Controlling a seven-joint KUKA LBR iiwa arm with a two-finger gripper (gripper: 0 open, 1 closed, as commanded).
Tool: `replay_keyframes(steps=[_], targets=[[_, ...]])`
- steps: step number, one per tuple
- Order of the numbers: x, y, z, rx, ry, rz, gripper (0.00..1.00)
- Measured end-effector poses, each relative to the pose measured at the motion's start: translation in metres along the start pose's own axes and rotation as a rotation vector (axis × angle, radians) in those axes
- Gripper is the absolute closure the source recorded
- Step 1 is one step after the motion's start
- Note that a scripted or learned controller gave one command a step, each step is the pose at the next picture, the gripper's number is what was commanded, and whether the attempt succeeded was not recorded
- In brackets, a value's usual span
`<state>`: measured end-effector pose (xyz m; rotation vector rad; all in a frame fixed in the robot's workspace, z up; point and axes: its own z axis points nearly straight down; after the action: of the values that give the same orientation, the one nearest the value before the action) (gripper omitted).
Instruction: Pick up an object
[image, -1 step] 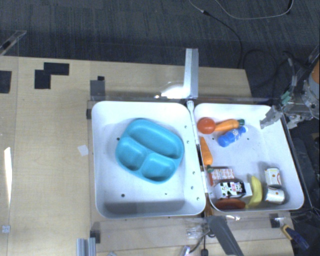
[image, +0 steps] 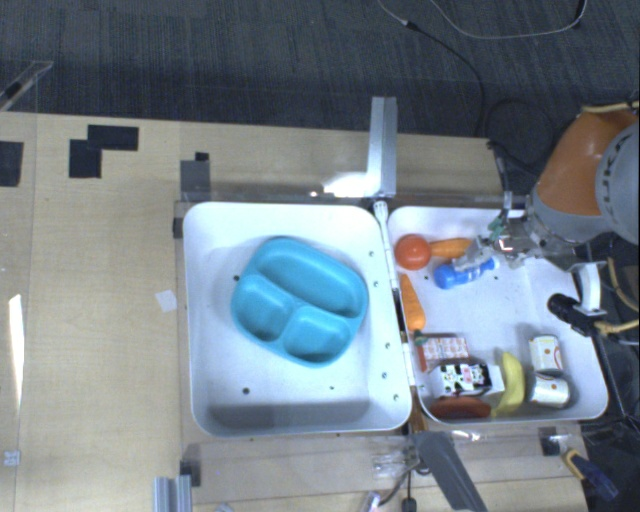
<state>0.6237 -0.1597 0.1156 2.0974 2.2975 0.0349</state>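
My gripper (image: 503, 240) reaches in from the right and sits low over the upper part of the right bin (image: 570, 285). Just to its lower left lies a small blue object (image: 462, 272), its near end touching or almost touching the gripper tip. Left of that lie an orange-red ball (image: 411, 251) and a short orange piece (image: 451, 246). A carrot-like orange stick (image: 411, 303) lies along the bin's left wall. At the front are a printed packet (image: 442, 349), a black-and-white box (image: 463, 377), a banana (image: 512, 383), a red item (image: 459, 407) and two small white cans (image: 546, 352) (image: 548, 390).
The left bin (image: 215, 330) holds a blue divided plate (image: 298, 299). A metal post (image: 383, 150) stands behind the wall between the bins. A black cable part of the arm (image: 577, 312) hangs over the right bin's right side.
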Motion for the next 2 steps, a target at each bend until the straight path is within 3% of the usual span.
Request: replay_keyframes(steps=[1,2], targets=[[0.029,0.017,0.027,0.025,0.007,-0.218,0.00],[0.057,-0.060,0.023,0.025,0.007,-0.234,0.00]])
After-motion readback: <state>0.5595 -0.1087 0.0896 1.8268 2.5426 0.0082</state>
